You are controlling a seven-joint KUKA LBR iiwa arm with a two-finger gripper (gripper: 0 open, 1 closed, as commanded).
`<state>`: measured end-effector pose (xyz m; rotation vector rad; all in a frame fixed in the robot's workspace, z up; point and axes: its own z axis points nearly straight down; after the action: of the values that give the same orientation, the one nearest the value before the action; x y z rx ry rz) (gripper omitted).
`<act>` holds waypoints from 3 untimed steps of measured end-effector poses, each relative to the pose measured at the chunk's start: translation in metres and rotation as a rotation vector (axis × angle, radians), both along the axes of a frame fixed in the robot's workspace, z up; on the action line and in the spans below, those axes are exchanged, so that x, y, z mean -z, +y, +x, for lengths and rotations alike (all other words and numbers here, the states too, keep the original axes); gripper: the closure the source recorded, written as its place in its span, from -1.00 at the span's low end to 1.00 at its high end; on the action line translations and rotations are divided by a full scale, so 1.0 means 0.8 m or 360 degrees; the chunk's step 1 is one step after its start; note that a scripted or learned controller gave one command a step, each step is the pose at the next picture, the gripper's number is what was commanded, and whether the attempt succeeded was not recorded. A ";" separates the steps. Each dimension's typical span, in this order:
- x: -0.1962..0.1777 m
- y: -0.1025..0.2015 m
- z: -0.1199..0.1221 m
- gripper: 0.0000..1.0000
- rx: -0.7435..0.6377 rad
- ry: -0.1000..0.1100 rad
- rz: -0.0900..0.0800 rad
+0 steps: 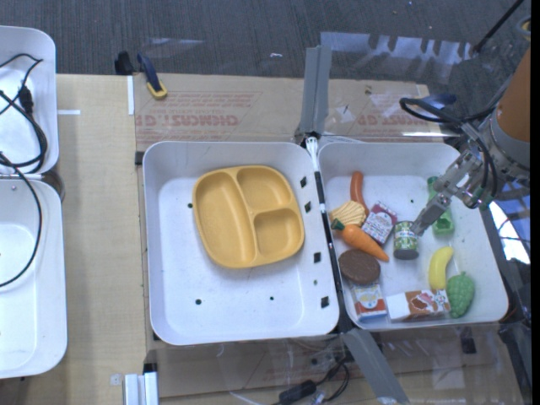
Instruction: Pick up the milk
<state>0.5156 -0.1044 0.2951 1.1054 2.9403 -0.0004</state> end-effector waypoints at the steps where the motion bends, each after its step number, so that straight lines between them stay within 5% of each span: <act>1: -0.011 -0.001 0.002 1.00 0.0003 -0.0003 -0.0001; 2: -0.011 -0.001 0.001 -1.00 0.0004 -0.0003 -0.0001; 3: 0.172 -0.026 0.000 -1.00 -0.0275 0.0001 0.0001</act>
<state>0.5154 -0.1254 0.1579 0.8474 3.0258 0.0005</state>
